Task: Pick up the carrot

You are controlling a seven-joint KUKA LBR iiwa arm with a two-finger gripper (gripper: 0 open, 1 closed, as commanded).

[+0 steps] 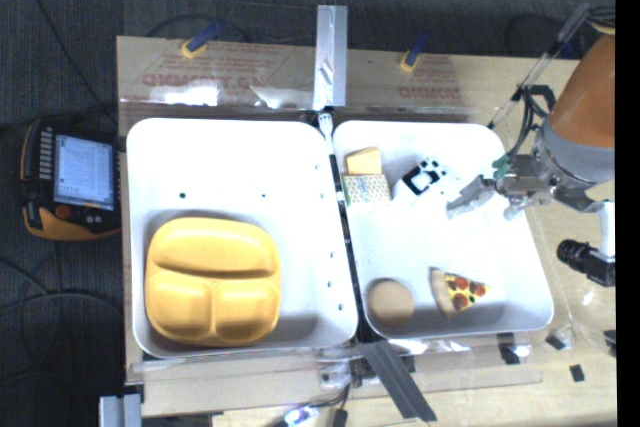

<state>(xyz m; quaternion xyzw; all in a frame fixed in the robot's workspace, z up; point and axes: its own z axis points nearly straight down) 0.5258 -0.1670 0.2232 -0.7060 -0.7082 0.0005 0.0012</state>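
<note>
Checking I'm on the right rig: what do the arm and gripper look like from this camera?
The arm is grey with an orange band above the wrist. Thin dark cables loop beside it. The gripper is pale grey metal with two slim fingers.

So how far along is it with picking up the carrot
Nothing looks done yet. The gripper hangs over the right bin near its right rim, with nothing between its fingers. I can't make out a carrot: the right bin holds a pizza slice, a round brown bun, a yellow block and a black-and-white piece; the left bin holds a yellow bread loaf. Finding and grasping the carrot all remains.
</note>
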